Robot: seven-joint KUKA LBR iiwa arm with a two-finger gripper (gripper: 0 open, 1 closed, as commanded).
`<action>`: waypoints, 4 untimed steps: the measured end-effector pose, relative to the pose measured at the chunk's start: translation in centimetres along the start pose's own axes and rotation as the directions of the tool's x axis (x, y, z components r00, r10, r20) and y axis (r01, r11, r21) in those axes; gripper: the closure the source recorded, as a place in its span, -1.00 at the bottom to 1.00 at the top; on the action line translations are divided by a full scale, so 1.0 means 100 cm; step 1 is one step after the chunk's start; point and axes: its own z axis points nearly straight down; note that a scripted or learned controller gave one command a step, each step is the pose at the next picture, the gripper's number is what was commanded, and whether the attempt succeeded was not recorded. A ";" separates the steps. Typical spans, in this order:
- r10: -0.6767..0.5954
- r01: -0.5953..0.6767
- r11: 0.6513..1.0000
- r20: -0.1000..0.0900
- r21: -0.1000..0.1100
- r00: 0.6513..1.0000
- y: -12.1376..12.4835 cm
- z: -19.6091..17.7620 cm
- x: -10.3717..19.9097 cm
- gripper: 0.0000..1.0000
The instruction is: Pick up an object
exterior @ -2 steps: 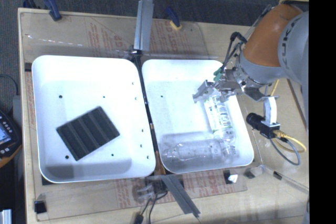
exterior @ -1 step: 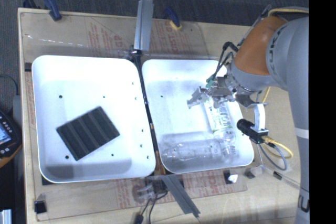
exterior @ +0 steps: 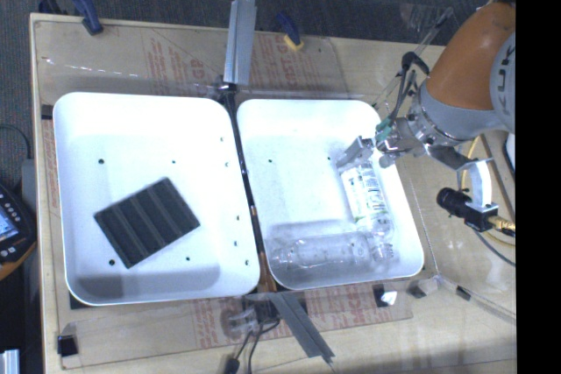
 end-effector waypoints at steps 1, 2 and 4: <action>-0.026 0.026 1.000 -0.002 0.005 1.000 0.034 0.070 -0.004 -1.00; 0.178 -0.178 0.984 -0.003 0.005 0.984 0.020 0.085 -0.005 -1.00; 0.181 -0.181 0.983 -0.003 0.006 0.983 0.020 0.085 -0.003 -1.00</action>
